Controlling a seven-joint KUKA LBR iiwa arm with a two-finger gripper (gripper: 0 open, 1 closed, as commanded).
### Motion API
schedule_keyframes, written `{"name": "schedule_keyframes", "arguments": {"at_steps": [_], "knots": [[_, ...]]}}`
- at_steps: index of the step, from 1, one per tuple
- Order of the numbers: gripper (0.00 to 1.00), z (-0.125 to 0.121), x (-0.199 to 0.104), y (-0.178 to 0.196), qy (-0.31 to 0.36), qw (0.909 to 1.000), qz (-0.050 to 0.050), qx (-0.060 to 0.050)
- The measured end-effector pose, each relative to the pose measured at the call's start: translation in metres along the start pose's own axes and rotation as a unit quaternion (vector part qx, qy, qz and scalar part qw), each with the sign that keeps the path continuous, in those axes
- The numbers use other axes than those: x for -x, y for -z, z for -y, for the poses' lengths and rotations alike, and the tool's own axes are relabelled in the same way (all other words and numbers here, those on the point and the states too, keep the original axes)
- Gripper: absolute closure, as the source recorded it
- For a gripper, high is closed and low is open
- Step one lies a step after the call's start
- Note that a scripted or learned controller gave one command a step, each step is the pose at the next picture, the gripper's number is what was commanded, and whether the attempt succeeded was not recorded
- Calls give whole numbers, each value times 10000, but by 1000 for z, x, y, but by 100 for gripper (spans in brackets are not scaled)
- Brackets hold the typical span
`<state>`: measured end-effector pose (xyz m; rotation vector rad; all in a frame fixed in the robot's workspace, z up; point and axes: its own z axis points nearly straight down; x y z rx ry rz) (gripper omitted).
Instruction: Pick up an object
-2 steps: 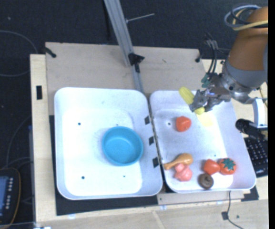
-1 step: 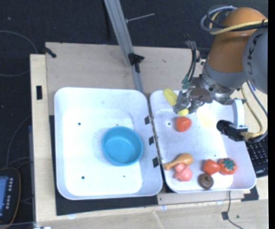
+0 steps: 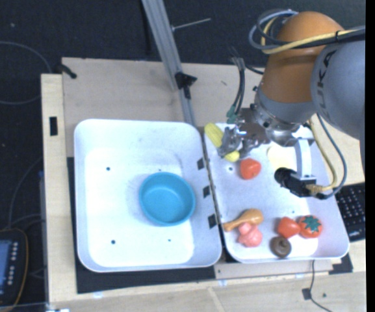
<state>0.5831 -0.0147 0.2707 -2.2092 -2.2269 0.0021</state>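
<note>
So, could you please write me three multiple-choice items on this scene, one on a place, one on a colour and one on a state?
1. Where does the bowl lie?
A. in the left bin
B. in the right bin
C. on the bench outside both bins

2. What colour is the bowl?
A. red
B. blue
C. green

3. Where is the gripper?
A. over the bowl
B. down at the yellow toy at the right bin's near-left top corner
C. raised outside both bins

Answers:
1. A, the bowl sits inside the left bin.
2. B, it is plainly blue against the white.
3. B, the gripper is low in the right bin, right at the yellow toy, beside the divide.
</note>
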Motion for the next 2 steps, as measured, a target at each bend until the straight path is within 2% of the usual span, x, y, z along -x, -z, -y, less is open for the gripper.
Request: {"name": "schedule_keyframes", "arguments": {"at_steps": [1,2], "knots": [[100,6,-51,-19,-4,10000,11,-2],[100,21,-101,-14,7,10000,-4,-24]]}}
